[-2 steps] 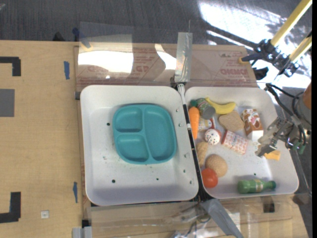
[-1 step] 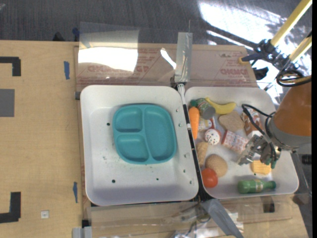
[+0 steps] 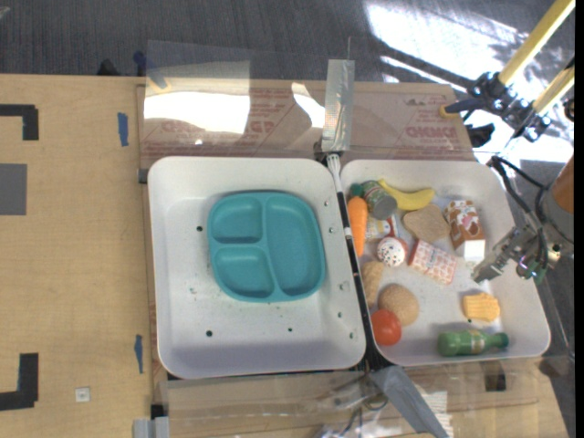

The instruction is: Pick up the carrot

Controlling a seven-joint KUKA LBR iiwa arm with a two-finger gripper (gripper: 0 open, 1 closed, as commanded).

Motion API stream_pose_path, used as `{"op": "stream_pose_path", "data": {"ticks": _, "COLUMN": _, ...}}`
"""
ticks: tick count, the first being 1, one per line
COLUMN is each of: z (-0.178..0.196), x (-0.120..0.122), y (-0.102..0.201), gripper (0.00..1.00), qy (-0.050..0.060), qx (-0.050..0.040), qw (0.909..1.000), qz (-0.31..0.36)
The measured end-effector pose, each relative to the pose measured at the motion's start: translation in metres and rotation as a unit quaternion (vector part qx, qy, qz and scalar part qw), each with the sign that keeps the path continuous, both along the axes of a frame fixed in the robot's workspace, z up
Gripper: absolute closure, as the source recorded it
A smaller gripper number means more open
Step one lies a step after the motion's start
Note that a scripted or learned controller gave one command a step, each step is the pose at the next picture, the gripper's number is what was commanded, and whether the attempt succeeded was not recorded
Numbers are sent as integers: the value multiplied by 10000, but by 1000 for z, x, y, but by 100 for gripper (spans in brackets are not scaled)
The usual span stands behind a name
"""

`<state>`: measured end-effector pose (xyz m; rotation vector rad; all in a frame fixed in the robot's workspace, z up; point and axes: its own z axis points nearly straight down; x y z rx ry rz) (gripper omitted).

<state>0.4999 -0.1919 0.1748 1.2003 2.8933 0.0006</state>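
Note:
The carrot (image 3: 357, 224) is orange with a green top and lies lengthwise along the left wall of the right bin (image 3: 534, 336), its top pointing to the far side. My gripper (image 3: 513, 256) hangs over the right side of that bin, well to the right of the carrot and apart from it. It sits just above a white and orange block (image 3: 474, 249).
The left bin (image 3: 173, 272) holds a teal divided plate (image 3: 267, 245). Around the carrot lie a banana (image 3: 408, 195), a green can (image 3: 376, 197), a dotted ball (image 3: 391, 252), a tomato (image 3: 386, 328), a bread roll (image 3: 399, 303), a green bottle (image 3: 470, 341) and several other toy foods.

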Motion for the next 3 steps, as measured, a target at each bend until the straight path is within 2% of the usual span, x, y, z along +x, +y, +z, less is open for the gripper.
{"op": "stream_pose_path", "data": {"ticks": 1, "z": 85, "x": -18, "y": -32, "gripper": 100, "qy": -22, "qx": -14, "qw": 9999, "qz": -101}}
{"op": "stream_pose_path", "data": {"ticks": 2, "z": 42, "x": 14, "y": -31, "gripper": 100, "qy": 37, "qx": 16, "qw": 9982, "qz": -601}}
{"op": "stream_pose_path", "data": {"ticks": 3, "z": 17, "x": 11, "y": -31, "gripper": 100, "qy": 46, "qx": 28, "qw": 9734, "qz": -2291}}
